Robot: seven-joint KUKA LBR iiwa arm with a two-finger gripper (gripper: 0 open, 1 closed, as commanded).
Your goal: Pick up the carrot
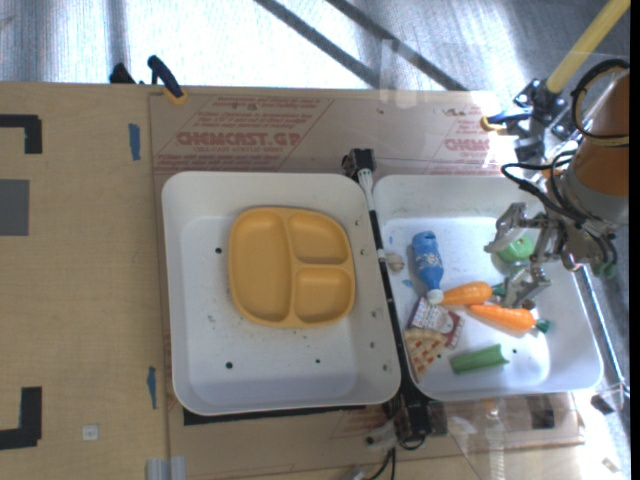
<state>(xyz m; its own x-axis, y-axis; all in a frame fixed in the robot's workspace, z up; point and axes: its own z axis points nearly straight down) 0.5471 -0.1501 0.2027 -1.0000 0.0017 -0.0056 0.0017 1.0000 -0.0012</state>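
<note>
Two orange carrots lie in the right bin [575, 363]. The smaller carrot [465, 294] is next to the blue bottle. The longer carrot [503, 317], with a green stem end, lies just below and to the right of it. My gripper [522, 258] hangs over the bin's right part, just above the longer carrot, and its fingers stand open. One fingertip [527, 284] is close to the gap between the two carrots. A small green item [514, 249] shows in the gap between the fingers; I cannot tell whether it touches them.
The right bin also holds a blue bottle [427, 258], a green cucumber-like piece [478, 359], a cracker [422, 348] and a small packet [432, 317]. In the left bin [190, 368] sits a yellow divided plate [292, 266]. Cables hang beside the arm at right.
</note>
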